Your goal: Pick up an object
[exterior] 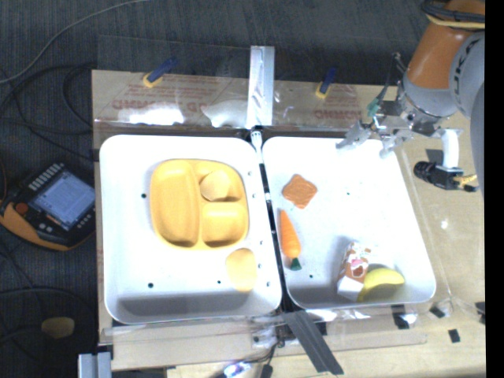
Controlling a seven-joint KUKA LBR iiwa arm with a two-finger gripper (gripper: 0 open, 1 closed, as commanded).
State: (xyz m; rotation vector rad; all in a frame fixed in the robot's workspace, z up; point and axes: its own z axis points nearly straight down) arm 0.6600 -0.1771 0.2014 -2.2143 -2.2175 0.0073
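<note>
We take the carrot [289, 237] as our landmark; it lies lengthwise against the left wall of the right bin [409, 211], beside the divider between the two bins.

Nearest the camera, to the carrot's right at the front of that bin, sit a small carton [355, 264] and a yellow-green wedge [383, 282], touching each other. To the carrot's left, across the divider in the left bin [118, 211], a pale yellow lump [242, 266] lies just in front of a yellow tray [197, 201], and a tan ball [215, 185] rests in one of the tray's compartments. Just behind the carrot lies an orange biscuit-like piece [299, 190].

Farthest back, well apart from the carrot toward the right bin's rear right corner, hangs the gripper [376, 137]. Its fingers look spread apart, with nothing between them.

We judge the task to be at its start: nothing is lifted, and the arm stands clear above the bin's back edge. The next move calls for choosing a target, most likely the orange piece or the carrot, then travelling forward and left over it, lining the fingers across its narrow side and descending.
</note>
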